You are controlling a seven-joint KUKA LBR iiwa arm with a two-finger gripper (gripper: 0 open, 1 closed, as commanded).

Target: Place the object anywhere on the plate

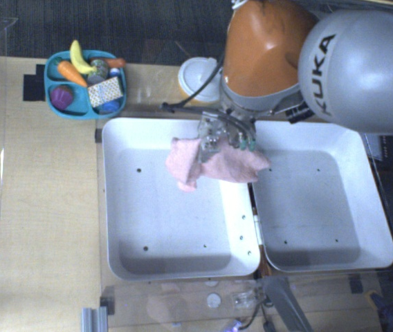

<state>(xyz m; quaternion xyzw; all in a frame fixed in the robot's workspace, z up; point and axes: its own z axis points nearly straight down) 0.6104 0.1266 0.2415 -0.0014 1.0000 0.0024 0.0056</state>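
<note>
pink cloth (214,163) | hangs pinched between jaws | above left bin (124,206)

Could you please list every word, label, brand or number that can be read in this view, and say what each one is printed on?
"KUKA": black letters running down the grey housing of the arm, beside its orange band.
No other text is legible. The items in the blue divided tray, the pink cloth and the two white bins show no readable marks.

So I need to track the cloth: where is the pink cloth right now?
The pink cloth hangs under the gripper, draped over the back part of the seam between the left bin and the right bin.
</note>
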